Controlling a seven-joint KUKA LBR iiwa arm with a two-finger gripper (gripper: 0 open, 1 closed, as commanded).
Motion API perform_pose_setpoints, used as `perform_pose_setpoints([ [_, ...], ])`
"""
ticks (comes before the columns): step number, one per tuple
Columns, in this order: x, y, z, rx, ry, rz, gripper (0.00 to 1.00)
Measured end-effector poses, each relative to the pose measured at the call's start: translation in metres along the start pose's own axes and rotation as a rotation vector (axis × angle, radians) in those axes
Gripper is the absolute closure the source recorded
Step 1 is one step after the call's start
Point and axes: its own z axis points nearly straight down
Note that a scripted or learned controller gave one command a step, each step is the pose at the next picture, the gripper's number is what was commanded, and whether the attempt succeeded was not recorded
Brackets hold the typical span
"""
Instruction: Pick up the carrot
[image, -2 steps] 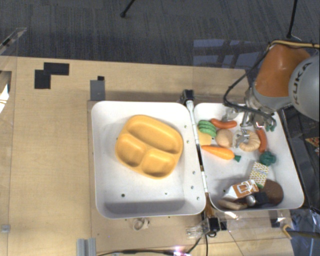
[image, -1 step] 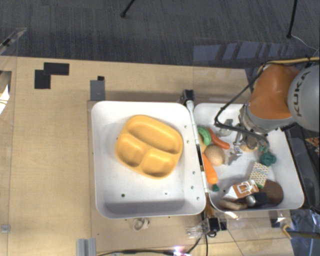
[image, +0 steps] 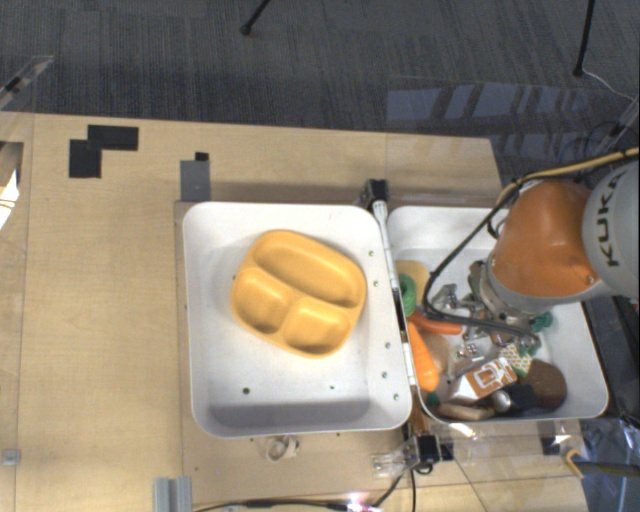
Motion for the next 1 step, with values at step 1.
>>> perform_pose_setpoints([
  [1, -0.0748, -0.0135, 0.0028, -0.002, 0.002, 0.244, 0.0],
])
